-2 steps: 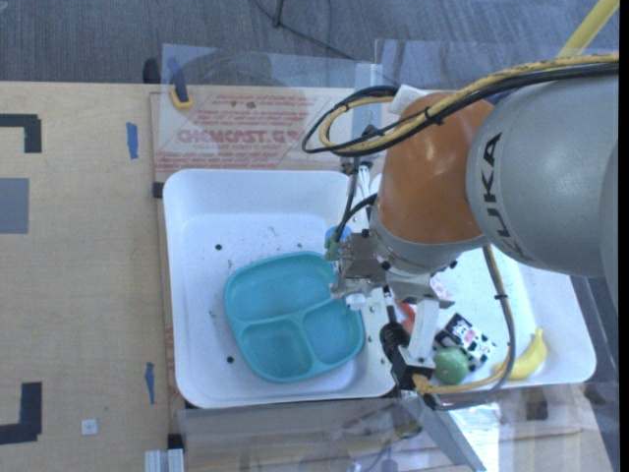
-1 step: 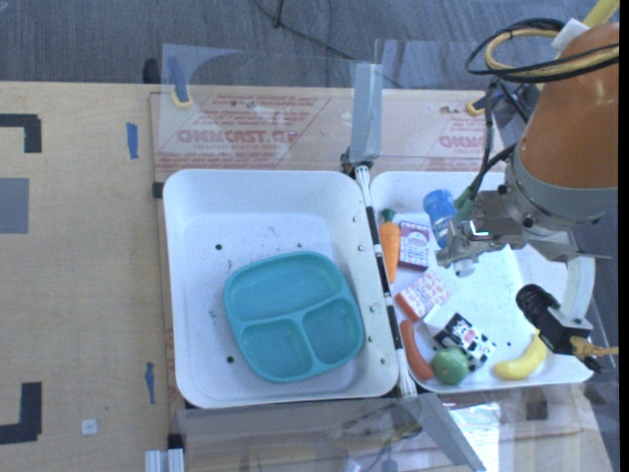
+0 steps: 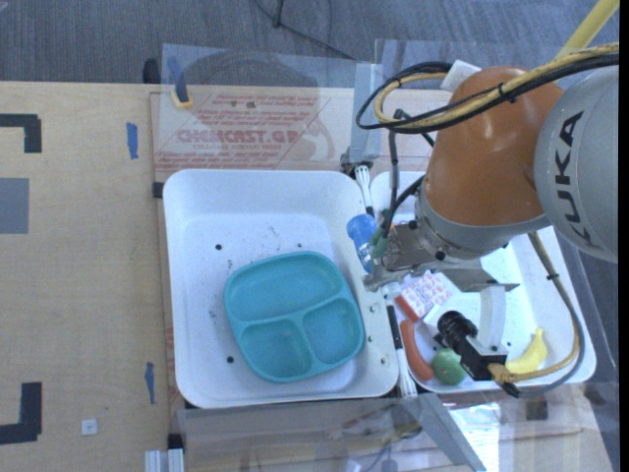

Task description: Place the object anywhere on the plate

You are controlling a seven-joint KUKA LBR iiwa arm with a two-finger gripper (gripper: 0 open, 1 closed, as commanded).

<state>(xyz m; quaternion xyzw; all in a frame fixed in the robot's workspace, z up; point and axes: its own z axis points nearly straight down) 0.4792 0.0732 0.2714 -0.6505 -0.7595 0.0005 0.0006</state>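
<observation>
Arm is working over the right bin (image 3: 580,357), its orange-banded wrist blocking most of that bin's far half. Gripper (image 3: 378,254) is sitting low at the bin's left wall, right by the divider between the bins. Can't tell its state from this angle, nor whether anything is held.

Teal three-compartment plate (image 3: 295,315) is lying in the left bin (image 3: 187,205), toward its near-right corner, nothing on it.

Candidate objects in the right bin's near half: banana (image 3: 531,354) by the near-right corner, green fruit (image 3: 447,365) and a red-orange piece (image 3: 417,354) near the left wall, and a red-and-white packet (image 3: 425,291) just under the wrist. A blue item (image 3: 361,229) is showing beside the gripper; identity unclear.

For a good pick: grip closed fully on one piece, lift above both walls, then carry left over the plate before releasing low.
</observation>
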